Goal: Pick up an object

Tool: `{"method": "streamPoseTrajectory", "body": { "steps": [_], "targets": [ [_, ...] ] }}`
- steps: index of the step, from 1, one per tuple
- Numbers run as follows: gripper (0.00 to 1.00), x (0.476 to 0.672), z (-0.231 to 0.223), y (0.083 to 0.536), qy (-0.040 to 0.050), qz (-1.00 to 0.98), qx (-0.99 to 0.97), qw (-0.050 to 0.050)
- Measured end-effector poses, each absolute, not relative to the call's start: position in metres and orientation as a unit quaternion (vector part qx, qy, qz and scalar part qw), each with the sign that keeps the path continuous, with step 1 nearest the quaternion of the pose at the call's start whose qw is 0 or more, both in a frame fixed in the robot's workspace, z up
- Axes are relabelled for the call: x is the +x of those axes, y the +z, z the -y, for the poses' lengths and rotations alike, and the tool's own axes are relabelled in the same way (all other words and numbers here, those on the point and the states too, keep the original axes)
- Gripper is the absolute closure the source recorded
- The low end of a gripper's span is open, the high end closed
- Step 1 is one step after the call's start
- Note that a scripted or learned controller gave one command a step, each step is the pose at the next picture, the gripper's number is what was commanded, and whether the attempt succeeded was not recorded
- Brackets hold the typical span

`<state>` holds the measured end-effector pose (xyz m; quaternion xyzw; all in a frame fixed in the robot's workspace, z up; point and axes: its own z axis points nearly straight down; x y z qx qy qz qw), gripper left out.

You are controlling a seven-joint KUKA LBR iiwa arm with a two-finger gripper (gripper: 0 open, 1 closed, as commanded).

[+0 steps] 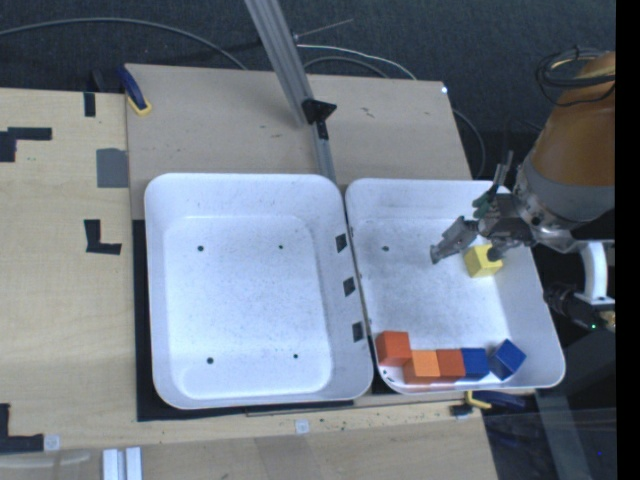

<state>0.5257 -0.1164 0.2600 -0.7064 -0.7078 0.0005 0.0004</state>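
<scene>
Blocks in orange (425,364) and blue (507,357) are lining the right bin (420,218)'s near wall. Farther back, the gripper (470,240) is hovering with fingers spread, the yellow block (484,260) sitting just beside its right finger, ungrasped.

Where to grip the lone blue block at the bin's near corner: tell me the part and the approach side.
Grip the blue block across its two free flat sides, coming straight down from above. It sits turned at an angle in the right bin's corner, beside the orange block, so rim blocks side approaches.

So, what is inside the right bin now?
Right bin holds red, orange and blue blocks along its near wall, plus a yellow block at the gripper, partly covered.
</scene>
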Motion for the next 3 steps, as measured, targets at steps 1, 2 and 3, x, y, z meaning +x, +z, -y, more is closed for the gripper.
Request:
{"method": "streamPoseTrajectory", "body": {
  "steps": [1,2,3],
  "targets": [
    [0.0,0.545,0.199,0.111,0.0033,0.706,-0.708,0.003],
    [0.0,0.511,0.209,0.169,0.0005,0.707,-0.707,0.001],
    [0.0,0.566,0.209,0.193,-0.0008,0.709,-0.706,-0.002]
  ]
}}
